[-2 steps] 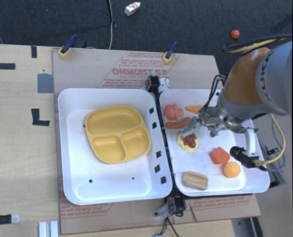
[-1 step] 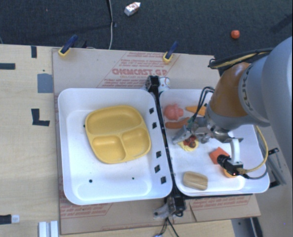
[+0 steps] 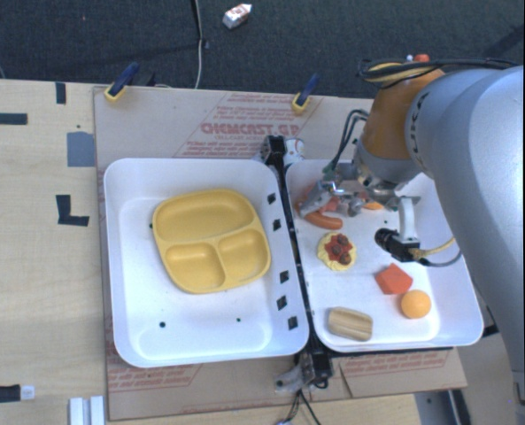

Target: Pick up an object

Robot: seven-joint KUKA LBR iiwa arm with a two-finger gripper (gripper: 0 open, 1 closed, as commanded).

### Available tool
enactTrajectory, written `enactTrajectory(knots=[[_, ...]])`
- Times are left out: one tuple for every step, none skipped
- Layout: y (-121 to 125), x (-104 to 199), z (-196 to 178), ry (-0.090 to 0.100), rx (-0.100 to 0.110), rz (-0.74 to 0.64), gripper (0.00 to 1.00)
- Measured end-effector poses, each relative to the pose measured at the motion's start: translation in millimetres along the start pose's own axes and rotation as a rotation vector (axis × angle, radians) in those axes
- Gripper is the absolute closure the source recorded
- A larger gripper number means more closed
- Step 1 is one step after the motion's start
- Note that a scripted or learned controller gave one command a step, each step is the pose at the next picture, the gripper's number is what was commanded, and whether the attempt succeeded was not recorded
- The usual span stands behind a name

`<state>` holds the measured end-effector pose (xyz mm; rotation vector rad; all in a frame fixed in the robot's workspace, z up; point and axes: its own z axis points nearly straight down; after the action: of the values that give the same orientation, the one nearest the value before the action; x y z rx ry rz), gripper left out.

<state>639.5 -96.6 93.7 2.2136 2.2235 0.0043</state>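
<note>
The gripper [image 3: 326, 195] hangs just above the small red-orange sausage [image 3: 325, 220], whose long axis runs crosswise; whether it's spread or pinching, I cannot tell.

divided tray [image 3: 212, 239] in left bin [image 3: 120, 264], toy foods in right bin [image 3: 448, 326], arm [image 3: 457, 131] above

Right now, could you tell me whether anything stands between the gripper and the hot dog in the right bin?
Nothing visible does. The gripper hangs just above the hot dog at the back of the right bin. The mini pizza, red block, orange and bread roll lie nearer the front.
</note>
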Motion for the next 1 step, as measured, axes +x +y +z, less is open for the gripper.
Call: enactTrajectory(knots=[[26.7, -0.7, 11.2, 0.005, 0.022, 0.004, 0.00]])
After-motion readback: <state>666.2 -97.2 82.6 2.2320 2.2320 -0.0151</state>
